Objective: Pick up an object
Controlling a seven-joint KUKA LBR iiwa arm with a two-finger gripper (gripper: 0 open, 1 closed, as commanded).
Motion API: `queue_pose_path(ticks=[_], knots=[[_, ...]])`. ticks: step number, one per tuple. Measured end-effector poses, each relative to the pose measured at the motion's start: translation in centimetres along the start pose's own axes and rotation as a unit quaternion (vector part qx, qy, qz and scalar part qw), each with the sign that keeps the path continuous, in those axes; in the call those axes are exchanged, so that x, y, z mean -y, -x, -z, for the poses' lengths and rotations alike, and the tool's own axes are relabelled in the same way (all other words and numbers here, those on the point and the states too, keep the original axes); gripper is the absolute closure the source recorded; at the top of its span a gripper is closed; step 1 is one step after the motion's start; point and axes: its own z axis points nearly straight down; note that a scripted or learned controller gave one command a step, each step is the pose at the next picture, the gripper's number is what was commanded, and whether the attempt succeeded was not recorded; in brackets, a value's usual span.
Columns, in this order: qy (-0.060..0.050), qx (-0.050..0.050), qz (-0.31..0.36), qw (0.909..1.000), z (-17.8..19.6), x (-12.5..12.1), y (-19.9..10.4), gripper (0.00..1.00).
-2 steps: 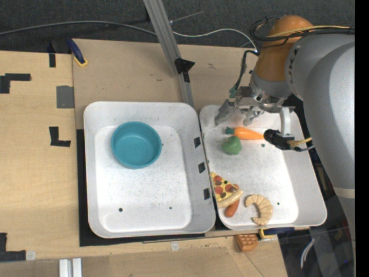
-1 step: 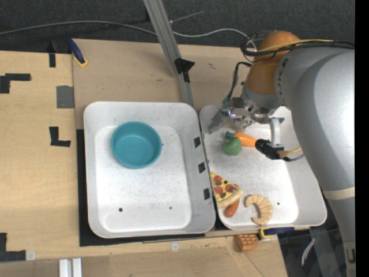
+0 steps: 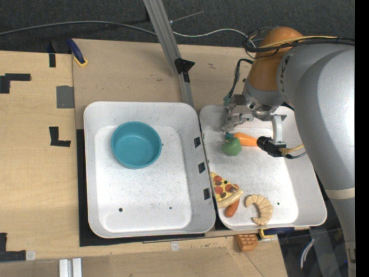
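Gripper (image 3: 232, 126) low in right bin (image 3: 288, 183), opening unclear, just above toy carrot (image 3: 242, 141).

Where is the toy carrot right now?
The toy carrot lies in the right bin, near its upper-left corner, just below the gripper, well above the pizza slice.

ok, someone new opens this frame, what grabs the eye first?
Probably the big grey arm filling the right side, its gripper down over the toy carrot at the top of the right bin. Next, the teal bowl alone in the left bin, then the pizza slice and croissant near the right bin's front edge.
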Motion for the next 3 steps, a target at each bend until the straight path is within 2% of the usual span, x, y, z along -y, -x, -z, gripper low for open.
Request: queue_pose_path(ticks=[2, 3], knots=[[0.004, 0.0, -0.001, 1.0, 12.6, 0.1, -0.5, 1.0], [-0.001, 0.0, -0.001, 1.0, 10.1, 0.2, -0.5, 1.0]])
